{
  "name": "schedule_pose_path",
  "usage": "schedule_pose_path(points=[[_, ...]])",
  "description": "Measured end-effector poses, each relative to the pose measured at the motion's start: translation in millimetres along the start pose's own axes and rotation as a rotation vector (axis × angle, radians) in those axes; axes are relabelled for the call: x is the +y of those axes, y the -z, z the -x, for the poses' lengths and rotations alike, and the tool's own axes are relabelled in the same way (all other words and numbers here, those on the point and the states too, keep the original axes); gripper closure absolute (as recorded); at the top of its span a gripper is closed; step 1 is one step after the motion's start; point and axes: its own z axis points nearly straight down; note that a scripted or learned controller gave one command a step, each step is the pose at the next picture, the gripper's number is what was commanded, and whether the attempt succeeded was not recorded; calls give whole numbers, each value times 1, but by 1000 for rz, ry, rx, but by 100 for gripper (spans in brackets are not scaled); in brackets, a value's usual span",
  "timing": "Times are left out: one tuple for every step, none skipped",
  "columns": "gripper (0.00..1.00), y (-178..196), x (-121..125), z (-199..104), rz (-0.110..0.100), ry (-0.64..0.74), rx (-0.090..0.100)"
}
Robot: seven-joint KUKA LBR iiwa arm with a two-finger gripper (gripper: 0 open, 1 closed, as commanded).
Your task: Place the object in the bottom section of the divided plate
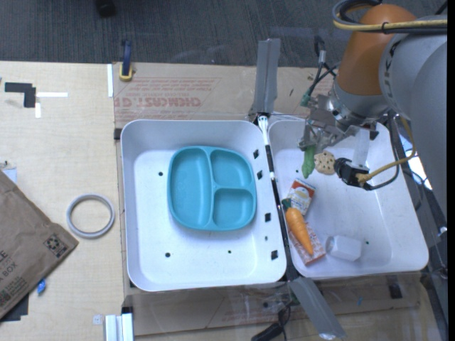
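Brown cardboard box (25, 251), flat and matte, lies far to the left of the gripper at the bench edge, and beside it a pale ring of tape (90, 214) rests on the light wooden bench top (57, 155). Nearer the gripper, still to its left, comes the left bin (135, 212), a shallow white tray of smooth plastic with rounded corners. In it sits the divided plate (212, 188), teal, glossy and rounded-square, with one long section and two smaller ones set off by raised ridges; all three sections are bare. A grey divider bar (267, 77) stands between the two trays. The right bin (398, 247), of the same white plastic, lies under the gripper (318, 150), which hangs low from the grey arm with its orange band (368, 45). At the gripper's tips are a round tan cookie (325, 163) dotted with dark chips and a slim green piece (307, 163), both just touching or just below the fingers; whether the fingers are closed on either I cannot tell, since the wrist and cables hide the gap. Below the gripper and slightly left lie a small printed carton (300, 197), an orange carrot (299, 231) tapering to a point, and, further right, a small white cup (345, 248) on its side.
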Motion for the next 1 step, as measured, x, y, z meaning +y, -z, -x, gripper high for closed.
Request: schedule_pose_path(points=[[100,0,-6,-62,2,572,1]])
